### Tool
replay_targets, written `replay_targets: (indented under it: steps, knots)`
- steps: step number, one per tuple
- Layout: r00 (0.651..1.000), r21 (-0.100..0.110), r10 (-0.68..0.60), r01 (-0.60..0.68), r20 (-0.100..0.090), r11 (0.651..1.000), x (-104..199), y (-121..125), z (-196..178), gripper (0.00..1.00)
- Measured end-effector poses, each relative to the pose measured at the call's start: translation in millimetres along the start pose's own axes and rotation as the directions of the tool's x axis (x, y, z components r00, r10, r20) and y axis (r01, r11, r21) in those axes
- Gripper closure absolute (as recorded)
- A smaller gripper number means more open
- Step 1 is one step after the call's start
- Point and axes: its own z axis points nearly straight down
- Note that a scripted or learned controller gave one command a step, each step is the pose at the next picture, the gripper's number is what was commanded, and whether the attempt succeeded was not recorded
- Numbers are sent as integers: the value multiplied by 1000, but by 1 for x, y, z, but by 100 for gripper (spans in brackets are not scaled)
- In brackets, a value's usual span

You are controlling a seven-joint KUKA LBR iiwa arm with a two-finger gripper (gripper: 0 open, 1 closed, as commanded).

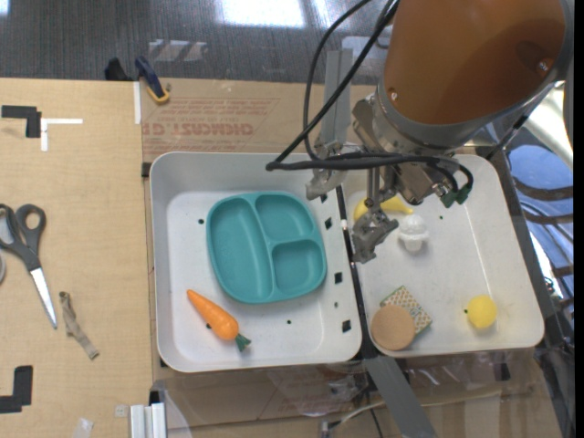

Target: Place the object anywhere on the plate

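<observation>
A teal divided plate lies in the left bin. My gripper hangs low over the near-left part of the right bin, close to the wall between the bins. A yellow object sits just behind and right of the gripper, partly hidden by it. A small white object lies immediately to its right. I cannot tell whether the gripper touches either one.
An orange carrot lies in the left bin in front of the plate. A tan round piece, a patterned square and a yellow ball sit at the right bin's front. Scissors lie on the bench at left.
</observation>
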Motion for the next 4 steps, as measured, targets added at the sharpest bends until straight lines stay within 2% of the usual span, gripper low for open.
replay_targets:
  steps: [1,2,3,4]
  knots:
    - [1000,0,4,-4,7,1000,-2,-1,-10,100]
    - [949,1,-317,317,3,949,-17,-20,-95,100]
    - [911,-1,-412,412,0,911,-13,50,-95,100]
    - [793,-4,-609,609,-2,793,-21,50,50,100]
